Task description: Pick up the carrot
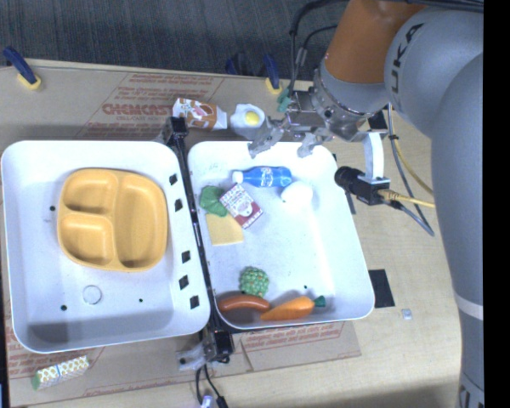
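Fingers (263, 144) of the gripper (284, 146) stand spread wide with nothing between them, hanging over the far rim of the right bin (350, 253). On the grey arm (425, 66) part of the lettering "UKA" reads beside the orange band. Red print on the cardboard sheet (127, 100) under the bins looks like "CHEMCAST", though it is faint. At the near edge of the right bin lies the carrot (287, 308), smooth, tapered and orange with a green stub, touching a glossy sausage (242, 303). Further back rest a blue-labelled bottle (266, 178) and a flat yellow cheese slice (225, 229). In the left bin (25, 253) sits a moulded yellow tray (113, 218).
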Controlling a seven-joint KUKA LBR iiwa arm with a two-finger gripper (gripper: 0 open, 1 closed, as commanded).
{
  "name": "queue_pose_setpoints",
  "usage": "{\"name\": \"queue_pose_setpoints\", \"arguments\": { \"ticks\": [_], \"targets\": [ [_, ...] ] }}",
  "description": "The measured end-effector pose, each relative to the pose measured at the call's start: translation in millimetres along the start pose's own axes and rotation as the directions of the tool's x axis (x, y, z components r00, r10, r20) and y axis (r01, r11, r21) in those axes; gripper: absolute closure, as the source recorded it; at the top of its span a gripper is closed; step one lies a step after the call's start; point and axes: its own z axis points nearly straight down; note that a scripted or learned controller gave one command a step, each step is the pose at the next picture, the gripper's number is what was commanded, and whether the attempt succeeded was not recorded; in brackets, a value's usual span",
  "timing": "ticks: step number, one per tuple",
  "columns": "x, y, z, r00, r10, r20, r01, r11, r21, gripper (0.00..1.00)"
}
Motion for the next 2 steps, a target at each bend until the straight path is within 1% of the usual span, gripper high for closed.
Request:
{"name": "queue_pose_setpoints", "arguments": {
  "ticks": [1,2],
  "targets": [
    [38,-117,88,0.998,0.064,-0.001,-0.064,0.998,0.005,0.00],
    [89,-79,86,0.938,0.346,0.000,-0.346,0.938,0.000,0.00]
  ]
}}
